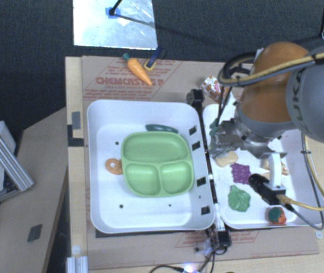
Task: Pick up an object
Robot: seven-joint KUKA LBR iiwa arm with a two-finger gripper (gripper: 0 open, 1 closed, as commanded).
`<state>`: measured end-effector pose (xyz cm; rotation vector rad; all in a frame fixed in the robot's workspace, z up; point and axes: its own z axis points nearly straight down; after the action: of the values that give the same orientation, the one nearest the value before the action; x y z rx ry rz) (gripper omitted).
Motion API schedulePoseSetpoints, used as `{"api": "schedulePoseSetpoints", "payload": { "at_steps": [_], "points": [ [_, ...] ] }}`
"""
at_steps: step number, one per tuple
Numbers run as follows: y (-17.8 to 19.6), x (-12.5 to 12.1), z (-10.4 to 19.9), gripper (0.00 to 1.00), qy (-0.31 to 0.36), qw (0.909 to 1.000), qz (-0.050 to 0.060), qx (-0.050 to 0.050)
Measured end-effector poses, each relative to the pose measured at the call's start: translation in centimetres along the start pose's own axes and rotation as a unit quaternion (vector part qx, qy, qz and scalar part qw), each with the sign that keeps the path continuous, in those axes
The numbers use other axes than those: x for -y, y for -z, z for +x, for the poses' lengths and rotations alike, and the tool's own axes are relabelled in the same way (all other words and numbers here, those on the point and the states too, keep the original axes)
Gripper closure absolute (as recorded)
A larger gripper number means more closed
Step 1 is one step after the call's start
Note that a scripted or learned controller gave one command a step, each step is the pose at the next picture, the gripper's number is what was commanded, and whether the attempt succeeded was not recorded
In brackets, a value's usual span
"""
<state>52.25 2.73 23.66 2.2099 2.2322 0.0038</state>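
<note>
Your gripper [223, 143] sits low in the right bin [298, 218], right above the tan piece [225, 159] (I cannot tell its state).

Right bin [298, 220] half hidden under arm [275, 90], tool [225, 144] fingers indistinct

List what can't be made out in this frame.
- Gripper fingers: the arm's wrist covers them in the camera view.
- Upper part of the right bin: hidden under the arm.
- Dark green item behind the green tray: mostly hidden by the tray's rim.
- Small wrapped item beyond the bins: too small to identify.
</note>
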Motion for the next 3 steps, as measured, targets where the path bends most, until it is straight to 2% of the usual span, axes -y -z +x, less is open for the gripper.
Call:
{"api": "schedulePoseSetpoints", "payload": {
  "at_steps": [1,2,3],
  "points": [
    [-1.9,0.5,2.7,1.0,-0.002,1.0,0.001,0.0],
    [-0.3,0.1,2.8,1.0,-0.002,1.0,0.0,0.0],
    [-0.5,-1.0,2.8,1.0,-0.001,1.0,0.0,0.0]
  ]
}}
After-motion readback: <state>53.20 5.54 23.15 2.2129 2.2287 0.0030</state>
